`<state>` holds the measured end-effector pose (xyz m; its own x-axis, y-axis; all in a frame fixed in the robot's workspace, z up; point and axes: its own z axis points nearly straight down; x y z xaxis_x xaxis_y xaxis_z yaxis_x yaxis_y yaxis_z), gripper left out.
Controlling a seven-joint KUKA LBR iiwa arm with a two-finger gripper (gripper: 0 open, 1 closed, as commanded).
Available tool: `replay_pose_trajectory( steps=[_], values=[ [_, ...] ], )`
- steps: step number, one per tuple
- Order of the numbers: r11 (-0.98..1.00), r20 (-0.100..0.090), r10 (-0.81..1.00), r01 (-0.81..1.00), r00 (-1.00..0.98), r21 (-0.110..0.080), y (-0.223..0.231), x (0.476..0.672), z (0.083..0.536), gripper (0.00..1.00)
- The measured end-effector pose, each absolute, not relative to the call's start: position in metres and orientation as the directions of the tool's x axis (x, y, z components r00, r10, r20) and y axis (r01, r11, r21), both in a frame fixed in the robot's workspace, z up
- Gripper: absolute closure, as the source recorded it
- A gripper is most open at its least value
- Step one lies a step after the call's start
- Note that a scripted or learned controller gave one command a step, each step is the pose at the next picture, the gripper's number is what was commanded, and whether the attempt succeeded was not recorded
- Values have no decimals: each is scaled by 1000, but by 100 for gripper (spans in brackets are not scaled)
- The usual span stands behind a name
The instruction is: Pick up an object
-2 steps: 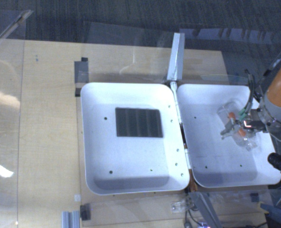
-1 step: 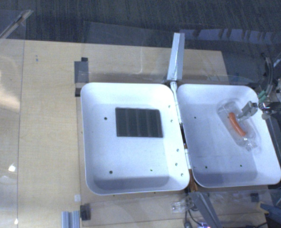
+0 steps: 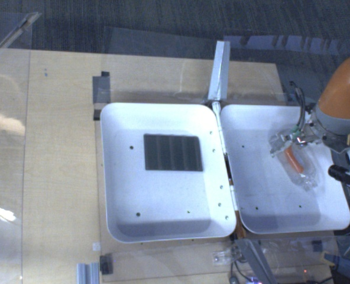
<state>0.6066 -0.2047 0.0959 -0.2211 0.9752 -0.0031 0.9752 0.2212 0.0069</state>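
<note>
A clear plastic packet with an orange item inside point(image 3: 294, 161) lies in the right bin point(image 3: 263, 209), toward its right side. My gripper point(image 3: 300, 137) hangs just above the packet's upper end, under the arm's orange band point(image 3: 342, 93); whether it touches the packet is unclear. A dark grey ribbed rectangular pad point(image 3: 172, 152) lies flat in the upper middle of the left bin point(image 3: 163, 218).
A metal divider bar point(image 3: 219, 70) runs back from the seam between the bins. Black clamps point(image 3: 103, 87) sit at the left bin's corners. Cables and fixtures point(image 3: 263, 264) crowd the bench's front right. A clear sheet point(image 3: 9, 158) covers the bench at the left.
</note>
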Motion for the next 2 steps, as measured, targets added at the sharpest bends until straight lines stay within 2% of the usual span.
replay_pose_trajectory(
  steps=[1, 2],
  values=[
    [223, -6, 975, 975, -223, 13, -204, 609, 108, 100],
    [149, -2, 989, 989, -149, 7, -152, 625, 182, 100]
  ],
)
